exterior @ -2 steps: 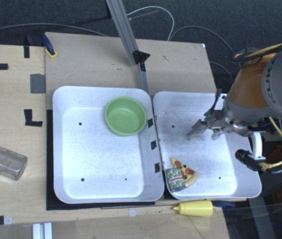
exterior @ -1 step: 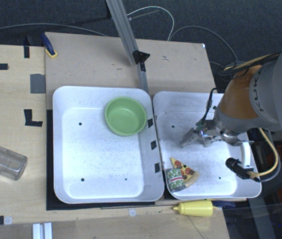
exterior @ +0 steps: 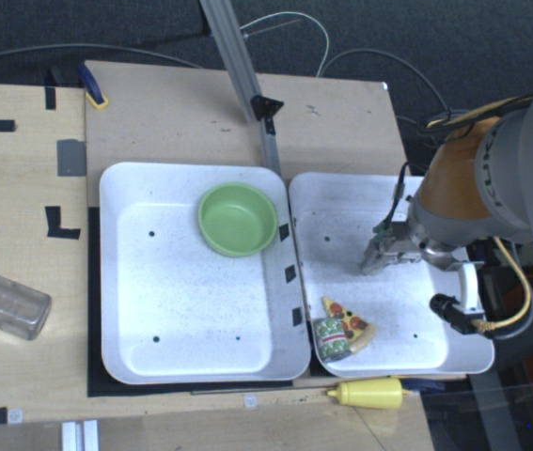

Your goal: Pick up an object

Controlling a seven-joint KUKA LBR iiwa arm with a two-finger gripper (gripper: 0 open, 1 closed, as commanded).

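A green bowl sits in the left bin, near its upper right corner. In the right bin, a pizza-slice toy and a small greenish packet lie together by the lower left corner. My gripper reaches down over the middle of the right bin floor, above and to the right of the pizza slice and apart from it. Nothing shows between its fingers.
A yellow bottle lies on the bench just below the right bin. A clear plastic container lies at the far left. A grey pole slants down to the gap between the bins. Cables trail behind the right bin.
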